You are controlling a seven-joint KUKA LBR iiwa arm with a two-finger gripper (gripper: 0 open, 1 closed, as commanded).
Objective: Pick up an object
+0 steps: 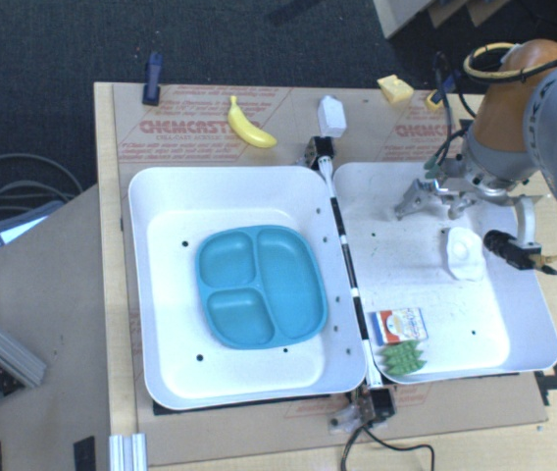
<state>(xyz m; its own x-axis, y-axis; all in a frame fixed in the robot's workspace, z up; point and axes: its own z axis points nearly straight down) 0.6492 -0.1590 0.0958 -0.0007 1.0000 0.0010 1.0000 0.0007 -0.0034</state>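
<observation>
Plate [259, 287] lying in left bin [161, 204]. Cup [462, 251], card [398, 325] and leafy piece [403, 358] sitting in right bin [524, 332]; gripper [435, 192] hanging over its far end. Banana [248, 126] resting behind the bins.

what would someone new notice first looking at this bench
Most likely the blue divided plate, lying flat in the middle of the left bin. Next comes the grey and orange robot arm reaching in from the right over the far part of the right bin, with a small white object lying just in front of it. A yellow banana lies on the board behind the left bin.
</observation>
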